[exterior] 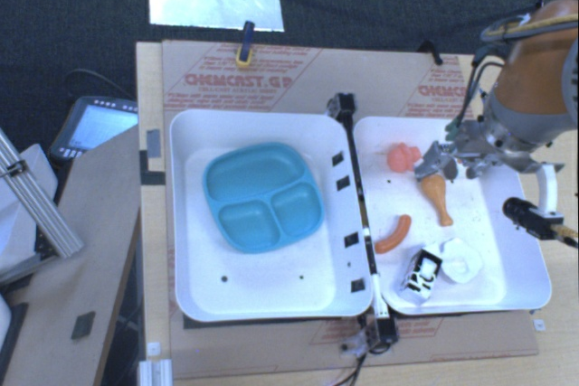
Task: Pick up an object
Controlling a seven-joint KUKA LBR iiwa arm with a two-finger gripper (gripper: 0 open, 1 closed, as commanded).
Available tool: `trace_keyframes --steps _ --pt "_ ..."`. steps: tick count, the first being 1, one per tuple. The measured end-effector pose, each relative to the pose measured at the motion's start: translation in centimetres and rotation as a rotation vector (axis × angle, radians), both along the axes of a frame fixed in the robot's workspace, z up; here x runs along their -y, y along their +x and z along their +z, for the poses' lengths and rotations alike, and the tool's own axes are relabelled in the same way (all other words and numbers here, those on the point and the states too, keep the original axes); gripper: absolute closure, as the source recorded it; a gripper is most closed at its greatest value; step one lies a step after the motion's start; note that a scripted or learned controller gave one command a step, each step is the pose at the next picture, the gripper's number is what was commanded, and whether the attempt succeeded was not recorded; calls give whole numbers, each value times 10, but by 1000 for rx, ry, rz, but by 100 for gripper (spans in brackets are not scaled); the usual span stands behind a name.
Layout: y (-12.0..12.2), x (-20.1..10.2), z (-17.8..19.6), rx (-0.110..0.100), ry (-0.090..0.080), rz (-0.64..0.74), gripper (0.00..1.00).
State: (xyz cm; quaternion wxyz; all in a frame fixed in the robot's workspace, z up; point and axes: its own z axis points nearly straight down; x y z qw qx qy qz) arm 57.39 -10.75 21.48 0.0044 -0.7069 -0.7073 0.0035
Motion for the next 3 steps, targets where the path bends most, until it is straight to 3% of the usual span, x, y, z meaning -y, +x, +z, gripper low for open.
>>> trace_keyframes --steps 1,3 --pt "3 0 7 12 -1 3 0" --pt "-8 13 -109 8 -1 1 0"
